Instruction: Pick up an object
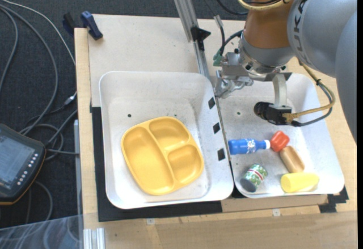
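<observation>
The gripper (227, 88) hangs over the right bin (326, 146) (finger spacing: cannot tell), well apart from the blue bottle (248, 145) and yellow block (299, 182).

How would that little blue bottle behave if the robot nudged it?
The blue bottle lies on its side in the right bin, so being round it would probably roll. It looks like small, light plastic and might slide against the orange piece by its cap.

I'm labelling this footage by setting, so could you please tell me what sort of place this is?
Most likely a robotics lab test bench. A grey and orange arm reaches over two white bins, loose cables trail over dark carpet, and a control pendant lies beside the bench.
</observation>
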Robot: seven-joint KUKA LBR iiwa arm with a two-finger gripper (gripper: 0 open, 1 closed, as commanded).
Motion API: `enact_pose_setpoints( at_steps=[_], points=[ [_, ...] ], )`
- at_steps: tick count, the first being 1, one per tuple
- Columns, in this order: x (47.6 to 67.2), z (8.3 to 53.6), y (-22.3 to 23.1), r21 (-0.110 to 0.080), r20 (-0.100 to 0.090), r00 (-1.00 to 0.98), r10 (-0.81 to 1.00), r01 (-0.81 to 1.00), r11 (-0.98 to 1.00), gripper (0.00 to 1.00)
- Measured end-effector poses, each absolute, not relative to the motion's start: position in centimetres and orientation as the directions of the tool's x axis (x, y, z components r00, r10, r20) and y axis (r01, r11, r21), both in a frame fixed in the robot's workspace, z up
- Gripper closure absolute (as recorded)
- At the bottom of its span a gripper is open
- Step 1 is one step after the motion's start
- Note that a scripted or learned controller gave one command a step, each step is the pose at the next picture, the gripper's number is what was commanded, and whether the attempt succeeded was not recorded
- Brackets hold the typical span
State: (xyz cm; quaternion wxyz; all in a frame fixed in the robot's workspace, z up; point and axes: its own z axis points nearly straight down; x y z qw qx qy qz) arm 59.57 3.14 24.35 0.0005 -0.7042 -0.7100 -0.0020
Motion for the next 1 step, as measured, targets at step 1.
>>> enact_pose_setpoints(
  at_steps=[1],
  points=[
    [59.02,23.13,9.13,-0.004,0.003,-0.007,1.000,1.000,0.007,1.00]
  ],
)
